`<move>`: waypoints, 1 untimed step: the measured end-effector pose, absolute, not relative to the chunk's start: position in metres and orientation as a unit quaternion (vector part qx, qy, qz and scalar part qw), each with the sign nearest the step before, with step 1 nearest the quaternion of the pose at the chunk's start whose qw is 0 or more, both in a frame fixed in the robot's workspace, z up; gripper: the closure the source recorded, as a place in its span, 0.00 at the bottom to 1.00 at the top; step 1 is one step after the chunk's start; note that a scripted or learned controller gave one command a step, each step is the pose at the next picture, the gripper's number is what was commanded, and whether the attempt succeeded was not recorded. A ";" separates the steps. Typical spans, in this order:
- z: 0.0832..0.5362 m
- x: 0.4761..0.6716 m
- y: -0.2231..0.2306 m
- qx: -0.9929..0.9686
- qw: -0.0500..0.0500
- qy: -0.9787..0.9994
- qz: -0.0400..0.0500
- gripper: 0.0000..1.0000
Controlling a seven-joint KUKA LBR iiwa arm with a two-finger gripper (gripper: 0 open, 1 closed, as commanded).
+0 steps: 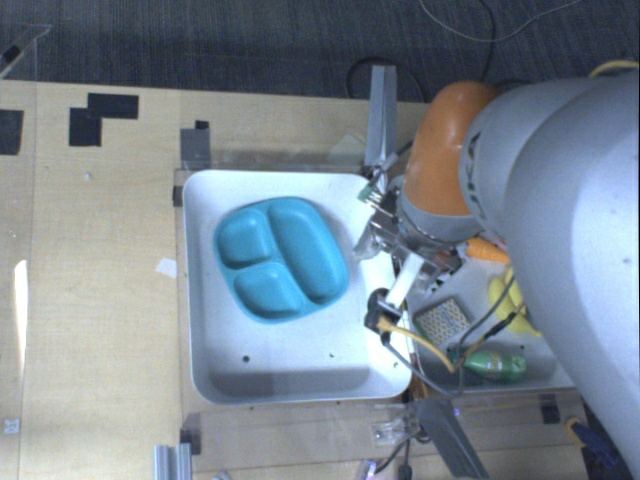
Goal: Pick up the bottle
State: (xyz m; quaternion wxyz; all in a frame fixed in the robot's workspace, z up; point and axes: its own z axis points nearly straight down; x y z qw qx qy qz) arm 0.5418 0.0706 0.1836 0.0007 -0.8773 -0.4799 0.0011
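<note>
while near the arm point(560, 168) — green bottle point(495, 366)

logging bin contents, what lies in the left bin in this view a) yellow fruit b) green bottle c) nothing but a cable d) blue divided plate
d: the blue plate lies in the left bin, while the green bottle lies outside it, to the right.

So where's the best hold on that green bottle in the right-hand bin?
Take the green bottle around its middle, coming straight down from above: it lies on its side, long axis across the view, so closing across its narrow width should seat best.
</note>
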 end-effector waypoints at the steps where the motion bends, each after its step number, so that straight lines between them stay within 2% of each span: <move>1: 0.151 0.545 0.091 -0.893 -0.010 -0.449 -0.011 0.00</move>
